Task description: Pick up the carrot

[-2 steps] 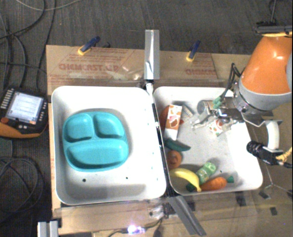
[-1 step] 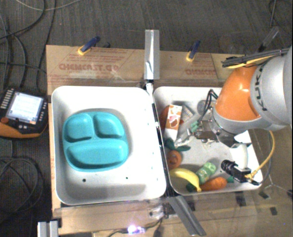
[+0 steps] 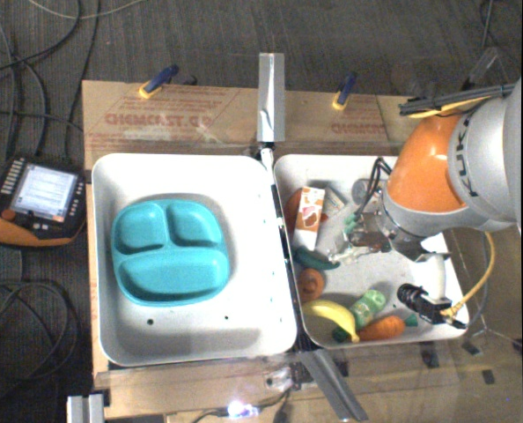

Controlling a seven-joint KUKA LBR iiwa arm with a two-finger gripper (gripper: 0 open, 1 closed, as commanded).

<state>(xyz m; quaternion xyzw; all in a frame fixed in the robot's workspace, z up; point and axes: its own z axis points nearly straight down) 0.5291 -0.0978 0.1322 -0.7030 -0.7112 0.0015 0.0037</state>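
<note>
While arm reaches over right bin (image 3: pixel 460 276), end effector (image 3: pixel 354 243) hangs mid-bin, grip state unclear; carrot (image 3: pixel 386 328) apart.

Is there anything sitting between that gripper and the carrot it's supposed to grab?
Nothing visible blocks it. The carrot lies near the right bin's front edge, below the gripper; a green item touches its upper side.

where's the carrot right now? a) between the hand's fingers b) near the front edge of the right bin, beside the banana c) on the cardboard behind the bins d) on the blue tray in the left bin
b: the carrot lies at the near edge of the right bin, just right of the banana, with the hand up above it.
</note>
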